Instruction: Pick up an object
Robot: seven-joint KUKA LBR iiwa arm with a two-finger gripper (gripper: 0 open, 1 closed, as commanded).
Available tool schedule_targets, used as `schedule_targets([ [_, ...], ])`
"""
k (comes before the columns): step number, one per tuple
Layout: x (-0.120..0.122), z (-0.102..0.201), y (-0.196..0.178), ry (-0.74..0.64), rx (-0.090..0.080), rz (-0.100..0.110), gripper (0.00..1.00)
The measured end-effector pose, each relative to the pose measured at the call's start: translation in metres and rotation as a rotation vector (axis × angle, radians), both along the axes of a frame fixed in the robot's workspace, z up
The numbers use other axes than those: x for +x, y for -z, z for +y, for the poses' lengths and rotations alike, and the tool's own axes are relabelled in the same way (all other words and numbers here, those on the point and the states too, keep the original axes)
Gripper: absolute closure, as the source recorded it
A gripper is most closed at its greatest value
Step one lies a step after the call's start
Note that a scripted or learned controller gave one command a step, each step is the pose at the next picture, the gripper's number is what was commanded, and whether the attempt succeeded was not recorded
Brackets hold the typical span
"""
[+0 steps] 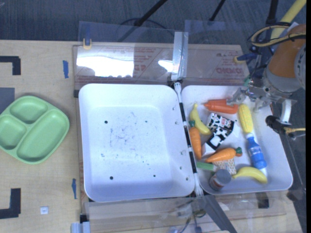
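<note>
Candidate objects all lie in the right bin, none lifted. At its far side an orange carrot lies crosswise, just beside the gripper. A corn cob runs away from the gripper towards the near side, end-on to a blue and white tube. A yellow banana sits at the near right, a second banana by the dividing wall, with a second carrot below it and a third carrot angled across the middle. A black-and-white patterned box rests between them. A small dark can stands at the near edge.

Gripper hangs low over the far right corner of the bin, close to the carrot's tip and the top of the corn cob. Fingers are a blurred metallic cluster; cannot tell whether they are spread or clenched, and nothing shows clearly between them. Judgement: the task is at the approach or reach stage; grasp and lift are both left to do.

Left bin shows only faint blue scuffs and dark dots on its floor. A green divided plate sits well apart on the worktop.

Writing: reddish print on the clear panels behind the bins, too small to read. Box pattern illegible. No brand made out.
</note>
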State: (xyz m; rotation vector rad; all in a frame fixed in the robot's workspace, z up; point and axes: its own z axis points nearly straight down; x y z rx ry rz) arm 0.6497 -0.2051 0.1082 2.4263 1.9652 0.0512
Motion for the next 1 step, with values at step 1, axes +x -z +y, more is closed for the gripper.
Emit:
schedule_targets([
  [1, -0.0147, -0.0011, -0.0001, -0.072, -0.007, -0.008, 0.0],
])
